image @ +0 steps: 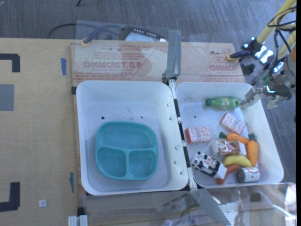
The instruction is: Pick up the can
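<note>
Nearest you, the can (pixel 248 174) lies on its side in the right bin's (pixel 275 173) front corner, just beside the banana (pixel 236 161) and carrot (pixel 253 151). Well apart from it, at the far edge, your gripper (pixel 248 99) sits by the green bottle (pixel 222 102). Its tips look blurred, so you cannot tell their state

My one camera: fixed above the bench | looks down at a slant | both white bins (pixel 89 126) in frame | arm (pixel 282 13) enters right
</note>
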`<state>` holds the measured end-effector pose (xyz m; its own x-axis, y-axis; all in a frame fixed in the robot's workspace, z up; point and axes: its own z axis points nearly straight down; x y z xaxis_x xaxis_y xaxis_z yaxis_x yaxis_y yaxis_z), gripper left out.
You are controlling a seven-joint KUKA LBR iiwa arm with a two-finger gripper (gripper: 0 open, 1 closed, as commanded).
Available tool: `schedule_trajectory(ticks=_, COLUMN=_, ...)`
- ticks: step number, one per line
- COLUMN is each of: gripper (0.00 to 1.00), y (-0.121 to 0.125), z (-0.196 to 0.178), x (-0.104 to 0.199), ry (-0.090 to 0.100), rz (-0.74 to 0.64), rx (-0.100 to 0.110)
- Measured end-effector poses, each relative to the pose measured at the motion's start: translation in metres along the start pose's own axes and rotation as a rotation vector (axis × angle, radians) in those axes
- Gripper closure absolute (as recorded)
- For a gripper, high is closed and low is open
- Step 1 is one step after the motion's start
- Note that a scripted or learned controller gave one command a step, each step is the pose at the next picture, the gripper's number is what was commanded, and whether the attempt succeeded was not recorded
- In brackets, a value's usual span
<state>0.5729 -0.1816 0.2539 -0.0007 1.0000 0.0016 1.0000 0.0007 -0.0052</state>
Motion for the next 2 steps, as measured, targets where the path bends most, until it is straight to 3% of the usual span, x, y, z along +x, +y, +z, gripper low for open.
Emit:
schedule_trajectory(ticks=1, gripper=0.00, y=0.037, z=0.124, x=0.046, ry=0.000, rz=-0.246, rx=-0.001)
schedule_trajectory(ticks=2, gripper=0.00, y=0.087, z=0.172, x=0.028, ry=0.009, rz=-0.062, rx=0.040)
